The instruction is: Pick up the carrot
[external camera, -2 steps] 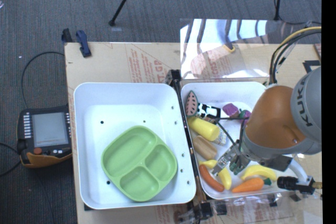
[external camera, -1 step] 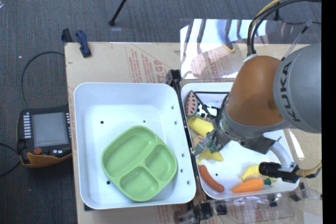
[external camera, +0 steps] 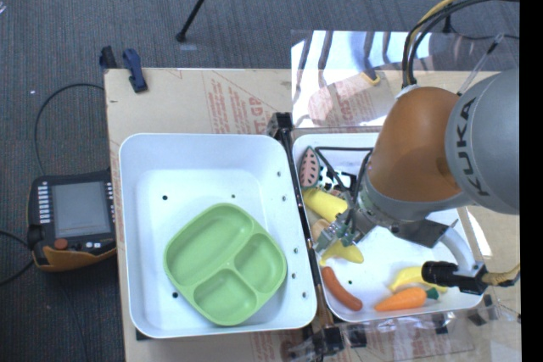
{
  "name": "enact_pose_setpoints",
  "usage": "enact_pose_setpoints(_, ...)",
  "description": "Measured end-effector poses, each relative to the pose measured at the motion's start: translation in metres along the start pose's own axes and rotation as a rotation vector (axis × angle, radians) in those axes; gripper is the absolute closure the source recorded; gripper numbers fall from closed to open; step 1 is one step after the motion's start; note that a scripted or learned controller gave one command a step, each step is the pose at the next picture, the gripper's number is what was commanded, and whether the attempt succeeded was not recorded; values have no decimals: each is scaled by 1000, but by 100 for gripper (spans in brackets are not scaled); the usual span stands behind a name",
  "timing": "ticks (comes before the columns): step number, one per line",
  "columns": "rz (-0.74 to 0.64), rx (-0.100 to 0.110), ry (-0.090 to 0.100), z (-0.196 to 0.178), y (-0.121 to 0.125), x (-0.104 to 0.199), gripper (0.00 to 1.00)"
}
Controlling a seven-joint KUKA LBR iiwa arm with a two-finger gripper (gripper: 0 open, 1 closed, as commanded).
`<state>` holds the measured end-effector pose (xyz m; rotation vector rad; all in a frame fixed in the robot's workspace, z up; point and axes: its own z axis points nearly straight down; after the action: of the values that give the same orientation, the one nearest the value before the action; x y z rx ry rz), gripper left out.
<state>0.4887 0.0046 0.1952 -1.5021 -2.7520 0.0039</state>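
Carrot lies in the right bin, near that bin's front edge, toward its front-right corner. It's orange w/ a small green tip at its right end, lying flat; long axis runs roughly left-right in view, tilted slightly up to the right. A yellow piece sits just behind it, touching or nearly so; can't tell which. A red-orange sausage-like item lies to the carrot's left, apart from it, angled diagonally.

Gripper is at the bin's left side, down among the yellow items near the divider between bins. Whether it's open or closed can't be told: arm's wrist and orange band cover most of it, and what shows is small and cluttered. Nothing is visibly held.

Key relation: carrot is to the right of the gripper and toward the front edge, well apart from it, w/ the sausage item between them. So the tool isn't over the target; judging by this, the reach is either misplaced or not yet aimed. Next move prob. needs a lift clear of the yellow stuff, a shift right and frontward, then a descent w/ the closing direction across the carrot's short axis, i.e. roughly front-back. Risks: yellow piece crowding the rear side, bin wall close at front.

Left bin holds a green divided plate, not relevant.
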Motion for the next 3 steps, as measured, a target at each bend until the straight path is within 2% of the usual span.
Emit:
enact_pose_setpoints(1, 2, 3, 3, -8, 0, -2, 100)
enact_pose_setpoints(2, 2, 3, 3, -8, 0, -2, 0)
enact_pose_setpoints(3, 169, 1, 3, 9, -17, -39, 0)
